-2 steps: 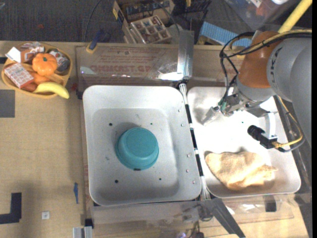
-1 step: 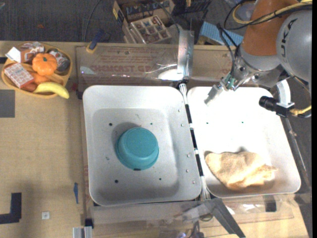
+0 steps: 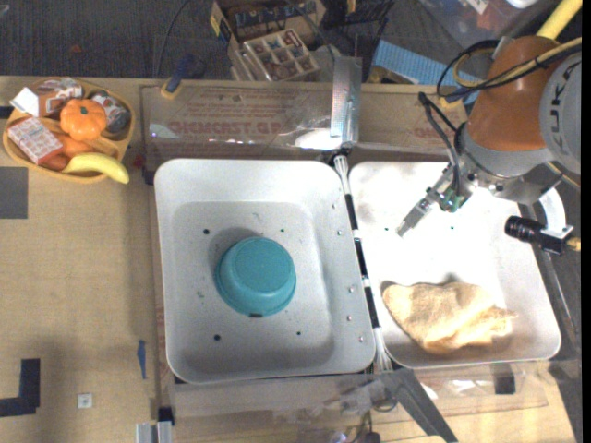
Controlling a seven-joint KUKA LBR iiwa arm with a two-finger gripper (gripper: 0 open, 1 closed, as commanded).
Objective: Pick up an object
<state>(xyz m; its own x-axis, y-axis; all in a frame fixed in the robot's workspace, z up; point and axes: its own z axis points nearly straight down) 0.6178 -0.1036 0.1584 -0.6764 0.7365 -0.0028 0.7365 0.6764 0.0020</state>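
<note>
A teal bowl (image 3: 257, 275) lies upside down in the middle of the left bin (image 3: 185, 201). A tan crumpled cloth (image 3: 450, 314) rests at the front of the right bin (image 3: 489, 247). My gripper (image 3: 406, 226) hangs over the back left part of the right bin, slanting down to the left from the orange-banded wrist (image 3: 508, 100). It looks shut, its fingers reading as one thin line with nothing between them. It is well apart from the cloth, which lies nearer the front.
A yellow dish of toy fruit (image 3: 69, 137) sits on the bench at the far left. Boxes and cables (image 3: 277, 44) crowd the area behind the bins. A metal divider (image 3: 355, 247) separates the two bins.
</note>
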